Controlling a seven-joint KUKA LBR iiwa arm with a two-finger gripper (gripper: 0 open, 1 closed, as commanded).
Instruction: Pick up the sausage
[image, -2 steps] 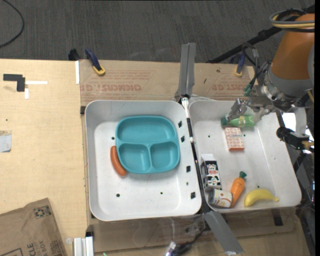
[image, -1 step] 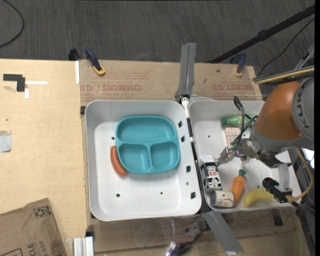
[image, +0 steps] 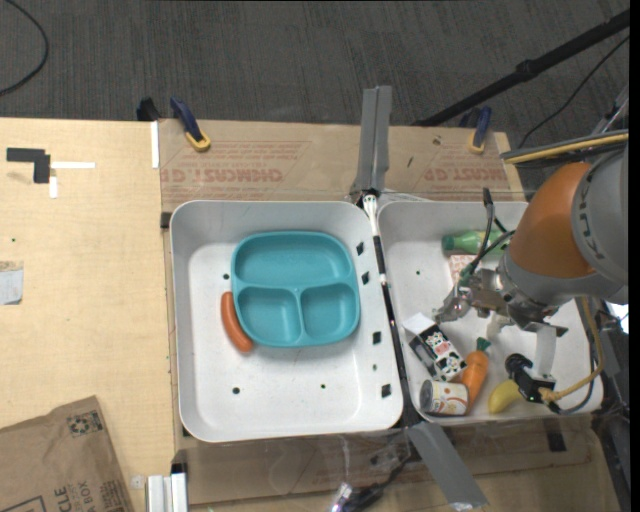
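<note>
Grey arm with its orange band hangs over the right bin, gripper (image: 470, 300) state I can't tell, while the orange-red sausage (image: 236, 322) lies just left of the teal divided plate (image: 296, 287), so it's still reaching and needs to swing left.

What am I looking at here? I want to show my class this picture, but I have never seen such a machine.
One camera looks down at a slant on a bench with two shallow white bins. The grey robot arm with an orange band reaches in from the right; its two-finger gripper hangs over the right white bin. That bin holds small toys: an orange carrot, a yellow piece, a green item and a small can. The left white bin holds a teal three-part plate, with the orange-red sausage lying against its left edge. Nothing visibly sits between the gripper's fingers.
</note>
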